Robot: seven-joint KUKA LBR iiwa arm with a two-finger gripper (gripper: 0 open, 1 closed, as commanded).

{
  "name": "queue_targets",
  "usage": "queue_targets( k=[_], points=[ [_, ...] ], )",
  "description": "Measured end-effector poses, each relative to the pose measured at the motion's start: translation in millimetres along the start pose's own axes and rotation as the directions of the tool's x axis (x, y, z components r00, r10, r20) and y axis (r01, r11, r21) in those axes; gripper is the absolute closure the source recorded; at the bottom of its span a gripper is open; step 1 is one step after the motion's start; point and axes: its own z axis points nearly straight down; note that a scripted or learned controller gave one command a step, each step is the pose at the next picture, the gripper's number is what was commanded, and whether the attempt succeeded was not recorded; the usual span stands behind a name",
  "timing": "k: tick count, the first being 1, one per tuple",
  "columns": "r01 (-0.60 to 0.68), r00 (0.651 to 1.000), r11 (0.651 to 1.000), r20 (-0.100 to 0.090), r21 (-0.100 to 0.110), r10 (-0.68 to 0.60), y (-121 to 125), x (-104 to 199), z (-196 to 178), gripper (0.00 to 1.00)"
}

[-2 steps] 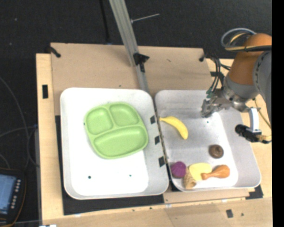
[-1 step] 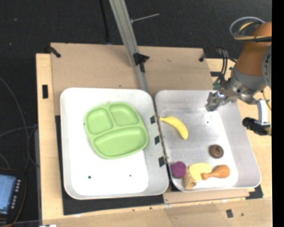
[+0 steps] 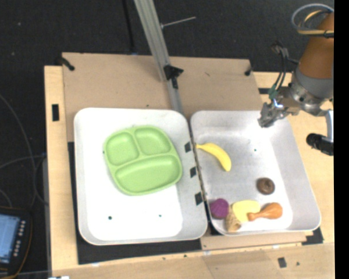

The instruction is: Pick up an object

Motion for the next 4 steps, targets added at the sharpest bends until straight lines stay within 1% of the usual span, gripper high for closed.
queue_targets(
  k=[1,2,4],
  points=[
    [0.001,1.000,1.000,-0.001,0.003,-0.001,1,-1,-19,1.00],
    [0.001,1.000,1.000,-0.003,0.007,-0.001,-6,47,-10,1.00],
    [0.004,1.000,1.000,-0.004,0.005,-0.004,-26,169,-28,1.00]
  ],
)
